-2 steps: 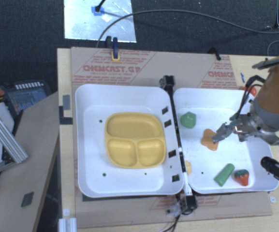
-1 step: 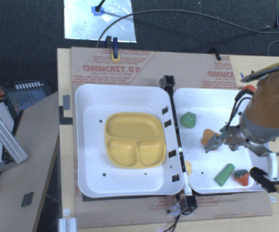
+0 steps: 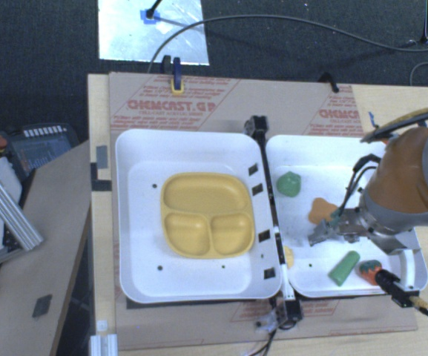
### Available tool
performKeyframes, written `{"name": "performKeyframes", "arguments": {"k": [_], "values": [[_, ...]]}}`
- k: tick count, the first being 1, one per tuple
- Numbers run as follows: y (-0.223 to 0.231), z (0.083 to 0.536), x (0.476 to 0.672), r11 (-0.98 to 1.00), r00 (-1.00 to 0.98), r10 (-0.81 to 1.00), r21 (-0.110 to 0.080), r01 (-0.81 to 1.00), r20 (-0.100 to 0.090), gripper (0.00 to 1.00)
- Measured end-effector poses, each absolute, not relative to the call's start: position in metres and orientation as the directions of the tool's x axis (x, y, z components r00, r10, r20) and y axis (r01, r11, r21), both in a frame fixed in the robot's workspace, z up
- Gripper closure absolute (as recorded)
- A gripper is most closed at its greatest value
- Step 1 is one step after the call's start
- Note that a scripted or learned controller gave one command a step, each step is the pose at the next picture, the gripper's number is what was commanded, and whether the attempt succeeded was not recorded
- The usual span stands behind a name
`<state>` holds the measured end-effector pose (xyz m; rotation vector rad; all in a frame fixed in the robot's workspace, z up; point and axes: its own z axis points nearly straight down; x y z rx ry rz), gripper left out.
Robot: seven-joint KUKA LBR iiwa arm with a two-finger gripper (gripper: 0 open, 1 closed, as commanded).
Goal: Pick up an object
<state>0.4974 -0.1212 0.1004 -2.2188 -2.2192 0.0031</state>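
- Gripper [image 3: 322,233] was down in the right bin [image 3: 325,148], next to an orange piece [image 3: 320,209]
- Honestly couldn't tell whether it gripped anything
- Green cylinder [image 3: 343,268] lay nearby

Green cup [image 3: 289,184] sat near right bin's back left. Orange piece [image 3: 320,211] lay mid-bin. Green block [image 3: 343,268] lay tilted near front, orange-red toy [image 3: 369,268] just beside.

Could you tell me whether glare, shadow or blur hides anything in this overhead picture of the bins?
In the camera view, the metal sheet on the floor glares brightly; the white bins are evenly lit, with soft shadows only; the yellow tray and green cylinder look reasonably sharp; the gripper is dark and slightly blurred, so its state is unclear.
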Motion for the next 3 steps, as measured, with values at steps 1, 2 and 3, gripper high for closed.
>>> {"name": "performKeyframes", "arguments": {"k": [1,2,3], "values": [[-0.121,0.113,0.499,0.001,-0.001,1.000,0.002,1.000,0.000,1.00],[-0.121,0.177,0.497,0.004,-0.004,1.000,0.007,1.000,-0.002,1.00],[-0.121,0.223,0.506,0.004,-0.004,1.000,0.007,1.000,-0.002,1.00]]}}
